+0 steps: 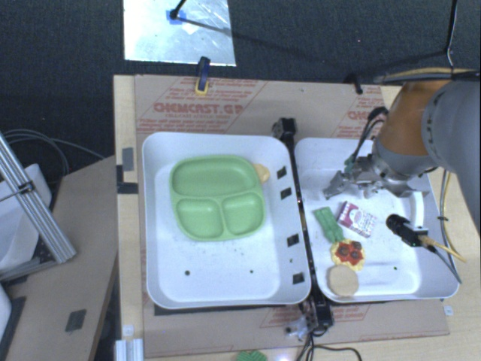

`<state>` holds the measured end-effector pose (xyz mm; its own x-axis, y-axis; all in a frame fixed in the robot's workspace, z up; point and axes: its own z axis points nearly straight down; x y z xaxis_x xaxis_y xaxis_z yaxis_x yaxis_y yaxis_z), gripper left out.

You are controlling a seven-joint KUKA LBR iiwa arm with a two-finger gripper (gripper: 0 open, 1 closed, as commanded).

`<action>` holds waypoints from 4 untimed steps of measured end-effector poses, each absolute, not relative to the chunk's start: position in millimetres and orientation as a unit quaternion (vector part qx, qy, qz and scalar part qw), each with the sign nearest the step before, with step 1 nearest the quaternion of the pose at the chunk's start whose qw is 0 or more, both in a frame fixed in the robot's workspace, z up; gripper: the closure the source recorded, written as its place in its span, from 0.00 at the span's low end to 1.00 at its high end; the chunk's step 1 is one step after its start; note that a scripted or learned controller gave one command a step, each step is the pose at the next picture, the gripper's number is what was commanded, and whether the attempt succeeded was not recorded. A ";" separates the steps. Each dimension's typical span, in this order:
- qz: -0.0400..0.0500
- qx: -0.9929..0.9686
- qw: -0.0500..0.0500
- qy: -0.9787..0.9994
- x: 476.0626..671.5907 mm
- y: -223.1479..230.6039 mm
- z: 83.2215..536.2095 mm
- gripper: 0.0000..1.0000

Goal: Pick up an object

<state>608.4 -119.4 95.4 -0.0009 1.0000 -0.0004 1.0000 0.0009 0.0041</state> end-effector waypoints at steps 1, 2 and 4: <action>-0.001 0.707 -0.003 0.707 540.8 -83.4 83.2 0.00; 0.000 0.708 0.000 0.706 485.1 -94.5 84.3 0.00; 0.006 0.703 0.006 0.711 562.1 -48.1 190.3 1.00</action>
